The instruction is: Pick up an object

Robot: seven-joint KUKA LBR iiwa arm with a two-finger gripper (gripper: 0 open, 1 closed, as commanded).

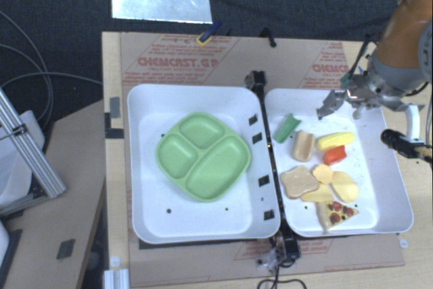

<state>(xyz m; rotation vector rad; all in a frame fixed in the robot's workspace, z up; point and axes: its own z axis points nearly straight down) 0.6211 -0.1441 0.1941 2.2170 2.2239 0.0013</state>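
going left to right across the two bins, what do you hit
green divided plate → green stick → tan block → yellow banana-like piece, with the claw hanging above that right bin

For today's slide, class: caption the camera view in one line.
Gripper hovers over the right bin of toy food; green divided plate sits in the left bin.

Two white bins (pixel 196 95) on the table. One green divided plate (pixel 203 156) in the left bin. Over in the right bin, nine toy foods: one green piece (pixel 287 127), one tan roll (pixel 303 145), one banana (pixel 335 140), one red piece (pixel 334 155), one bread slice (pixel 298 181), three pale yellow pieces (pixel 344 186), one pizza slice (pixel 336 214).
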